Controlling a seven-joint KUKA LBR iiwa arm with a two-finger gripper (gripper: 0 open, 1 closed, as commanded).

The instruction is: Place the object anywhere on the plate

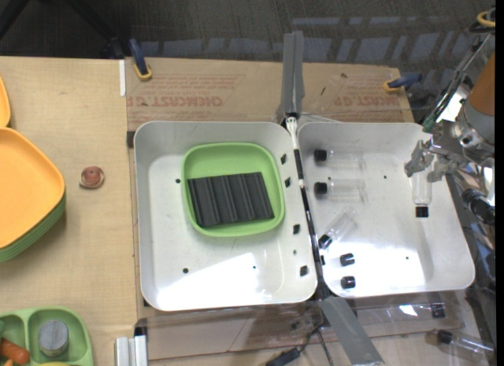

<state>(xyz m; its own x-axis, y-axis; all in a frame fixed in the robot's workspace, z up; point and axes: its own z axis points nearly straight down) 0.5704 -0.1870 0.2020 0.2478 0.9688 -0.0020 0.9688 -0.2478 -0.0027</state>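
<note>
Claw [423, 177] pinches a clear vial [421, 195] at right; we should carry it level to the green plate [272, 160].

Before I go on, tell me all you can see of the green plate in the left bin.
The green plate is a squarish dish with rounded corners and a raised rim, apparently matte plastic. It lies flat in the upper middle of the left bin, slightly turned. A dark ridged block lies across its middle, covering most of the well. The gripper is over the right bin, well away from it.
</note>
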